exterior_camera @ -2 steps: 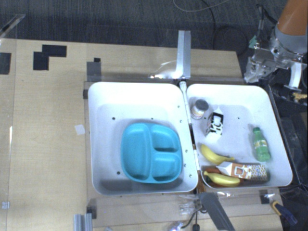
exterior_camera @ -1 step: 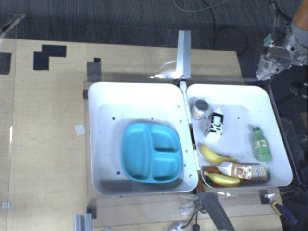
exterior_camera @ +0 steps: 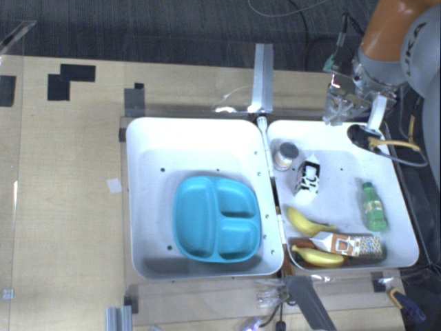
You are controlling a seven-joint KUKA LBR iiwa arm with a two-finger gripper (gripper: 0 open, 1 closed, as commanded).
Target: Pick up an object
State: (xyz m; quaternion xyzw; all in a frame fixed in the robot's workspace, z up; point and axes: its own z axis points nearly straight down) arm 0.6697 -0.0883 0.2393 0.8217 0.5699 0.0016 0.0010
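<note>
Across the right-hand white bin, your candidate objects lie well below the end effector.
You have the green plastic bottle on its side near the right wall, long axis running almost straight up and down the view, cap toward the far rim; it should be light, stiff and a little slippery, so take it across the middle of the body. Two yellow bananas lie near the front, soft and easily bruised, the upper one slanting down to the right. Beside them sits a long patterned packet. The end effector hangs over the bin's far rim; you cannot tell its state.
</note>
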